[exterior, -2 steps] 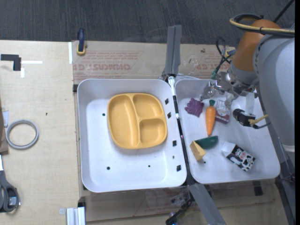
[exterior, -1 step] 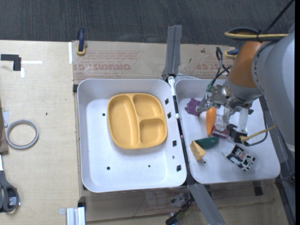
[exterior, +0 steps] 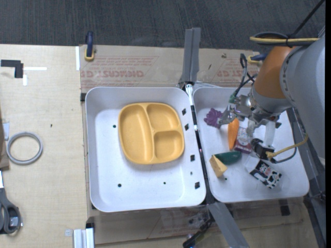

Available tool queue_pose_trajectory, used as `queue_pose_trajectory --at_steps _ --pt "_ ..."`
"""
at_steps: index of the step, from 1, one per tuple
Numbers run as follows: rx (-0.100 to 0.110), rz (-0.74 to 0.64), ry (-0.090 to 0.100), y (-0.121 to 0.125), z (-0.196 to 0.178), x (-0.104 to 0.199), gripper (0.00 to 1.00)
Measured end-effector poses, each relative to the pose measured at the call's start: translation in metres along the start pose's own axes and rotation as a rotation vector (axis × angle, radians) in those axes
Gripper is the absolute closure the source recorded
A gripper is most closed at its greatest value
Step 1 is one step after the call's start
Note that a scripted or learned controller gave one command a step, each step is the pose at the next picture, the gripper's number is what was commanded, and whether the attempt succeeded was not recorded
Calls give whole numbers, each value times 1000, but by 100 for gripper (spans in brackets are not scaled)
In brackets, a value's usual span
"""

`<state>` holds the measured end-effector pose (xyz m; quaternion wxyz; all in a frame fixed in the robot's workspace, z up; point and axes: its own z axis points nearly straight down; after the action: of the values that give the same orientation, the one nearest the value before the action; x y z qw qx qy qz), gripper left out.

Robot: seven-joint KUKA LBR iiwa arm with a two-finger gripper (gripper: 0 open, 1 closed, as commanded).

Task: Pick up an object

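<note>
Because my hand [exterior: 247, 130] hangs among crowded toys, I cannot tell its grip. It could nudge the carrot [exterior: 234, 132] or purple piece [exterior: 212, 117] aside and close on nothing.

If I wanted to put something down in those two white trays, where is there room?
The left bin has bare floor all around the yellow divided plate, widest below it. The right bin is crowded: purple toy, carrot, green piece, cheese wedge and the gripper.

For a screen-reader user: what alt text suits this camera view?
A grey robot arm's gripper reaches into the right white bin among a carrot-like orange toy, purple toy, green toy and yellow wedge. The left white bin holds a yellow divided plastic plate.
</note>
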<state>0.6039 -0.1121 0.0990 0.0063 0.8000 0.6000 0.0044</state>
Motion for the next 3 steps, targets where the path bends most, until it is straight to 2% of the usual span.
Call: queue_pose_trajectory --at_steps 1,2,3 --pt "0 0 0 0 0 0 0" --pt "3 -128 -4 26 1 15 0" --pt "0 -83 -1 5 0 12 0"
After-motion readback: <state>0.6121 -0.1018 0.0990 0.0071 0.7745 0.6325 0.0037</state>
